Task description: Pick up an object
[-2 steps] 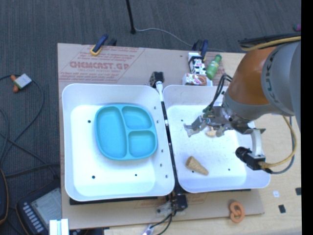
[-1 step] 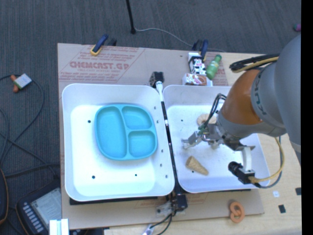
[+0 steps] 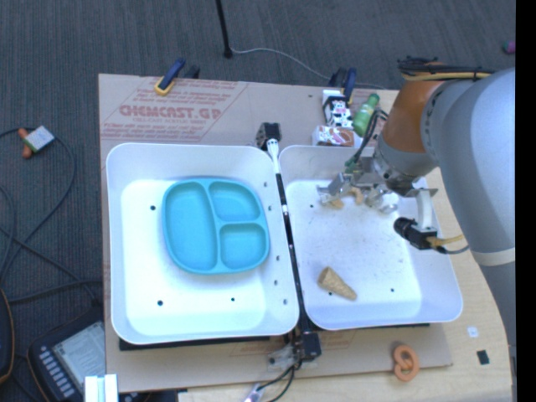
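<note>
My arm reaching in from the right, wrist bent low, my gripper (image 3: 358, 189) over the right bin (image 3: 435, 304), finger state unclear, cone-shaped piece (image 3: 337, 282) nearby

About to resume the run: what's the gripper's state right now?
Gripper: low over the back of the right bin; open or shut cannot be told.

We read "CHEMCAST GP" in red, printed upside down, on the brown board (image 3: 180, 111) beneath the bins.
</note>
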Robot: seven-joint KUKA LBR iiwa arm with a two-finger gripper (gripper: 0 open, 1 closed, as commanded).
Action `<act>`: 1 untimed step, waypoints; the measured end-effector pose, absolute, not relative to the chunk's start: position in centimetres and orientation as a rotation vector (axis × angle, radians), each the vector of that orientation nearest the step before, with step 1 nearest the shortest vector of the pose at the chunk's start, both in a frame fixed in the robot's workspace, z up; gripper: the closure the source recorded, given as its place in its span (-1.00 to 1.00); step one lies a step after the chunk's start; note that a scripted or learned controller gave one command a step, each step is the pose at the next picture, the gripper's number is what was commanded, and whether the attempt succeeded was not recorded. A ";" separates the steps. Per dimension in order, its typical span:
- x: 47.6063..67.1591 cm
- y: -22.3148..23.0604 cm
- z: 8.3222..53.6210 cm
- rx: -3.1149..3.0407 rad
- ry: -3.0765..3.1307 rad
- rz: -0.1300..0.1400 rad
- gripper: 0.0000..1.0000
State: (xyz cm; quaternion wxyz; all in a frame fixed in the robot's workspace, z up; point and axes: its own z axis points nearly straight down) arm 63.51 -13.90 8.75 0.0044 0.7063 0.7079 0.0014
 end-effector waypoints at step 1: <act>63.5 -14.0 9.8 2.209 2.216 0.000 1.00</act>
